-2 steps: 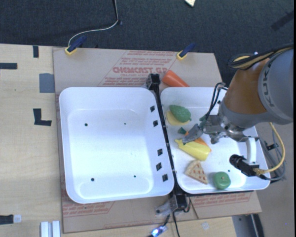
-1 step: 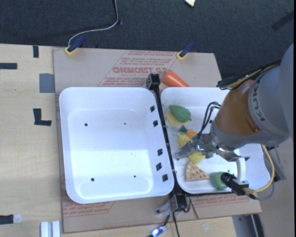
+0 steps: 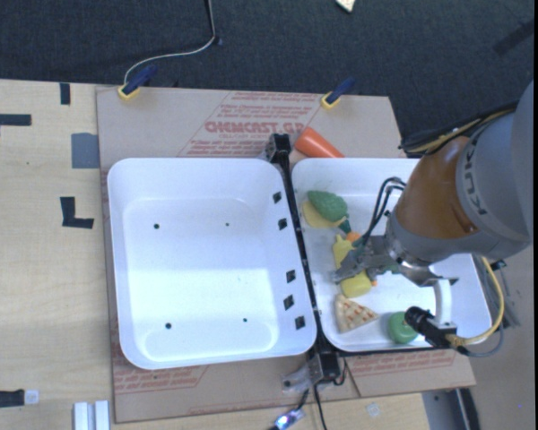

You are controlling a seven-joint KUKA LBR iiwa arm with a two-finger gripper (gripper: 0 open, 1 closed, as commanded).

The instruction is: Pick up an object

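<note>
Yellow toy pieces (image 3: 353,282) lie in the right bin (image 3: 471,305), directly under the gripper (image 3: 359,265) and partly hidden by it. The gripper's dark tips sit low among them, though whether they are parted or closed cannot be told, nor whether anything is caught. A green toy (image 3: 326,206) lies just beyond, a triangular wedge (image 3: 353,313) just nearer.

Both shallow white bins (image 3: 197,267) look like smooth, slightly glossy moulded plastic. They rest on a flat brown cardboard sheet (image 3: 251,128), matt, printed in red. The pale bench top (image 3: 36,267) looks like matt light wood. Dark matt carpet-like fabric (image 3: 278,25) lies beyond. The grey arm casing (image 3: 502,177) looks smooth, with a satiny orange band (image 3: 435,200).
</note>
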